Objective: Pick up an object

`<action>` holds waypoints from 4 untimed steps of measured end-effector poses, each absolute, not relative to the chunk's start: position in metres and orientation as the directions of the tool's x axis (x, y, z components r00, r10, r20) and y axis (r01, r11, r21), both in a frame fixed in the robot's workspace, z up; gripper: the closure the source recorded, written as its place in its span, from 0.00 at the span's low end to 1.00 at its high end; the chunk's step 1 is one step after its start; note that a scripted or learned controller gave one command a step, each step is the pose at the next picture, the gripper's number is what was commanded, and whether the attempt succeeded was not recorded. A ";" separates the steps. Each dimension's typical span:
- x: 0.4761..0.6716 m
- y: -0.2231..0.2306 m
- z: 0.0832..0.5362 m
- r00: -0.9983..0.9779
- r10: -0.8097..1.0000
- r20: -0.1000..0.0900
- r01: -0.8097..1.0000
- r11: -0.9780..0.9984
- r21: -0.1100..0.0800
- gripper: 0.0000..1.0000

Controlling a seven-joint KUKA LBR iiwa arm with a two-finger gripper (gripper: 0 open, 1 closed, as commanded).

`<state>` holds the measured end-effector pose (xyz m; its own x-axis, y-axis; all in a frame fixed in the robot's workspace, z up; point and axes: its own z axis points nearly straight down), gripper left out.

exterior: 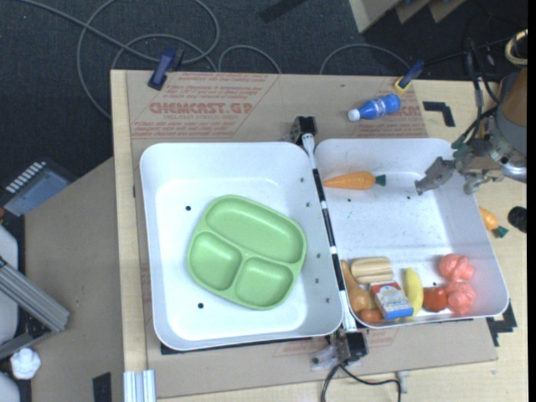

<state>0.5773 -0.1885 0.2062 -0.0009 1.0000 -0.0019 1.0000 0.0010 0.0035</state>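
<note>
Gripper (456,172) hangs open, holding nothing, over the right bin's (394,224) far right edge. Toy carrot (349,181) lies alone near its far left corner: straddle its width before you descend.

arm (512,99): cut by right edge | end effector (452,172): blurred | orange item (488,219): part-hidden behind bin wall (474,224)

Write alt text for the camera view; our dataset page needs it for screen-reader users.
The pincer hangs open over the right bin's far right edge, holding nothing, with a toy carrot to its left. Toy foods cluster along that bin's near edge; the left bin holds a green divided plate.
</note>
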 end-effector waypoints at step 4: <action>0.518 -0.170 0.084 -0.002 1.000 0.000 1.000 0.002 0.001 1.00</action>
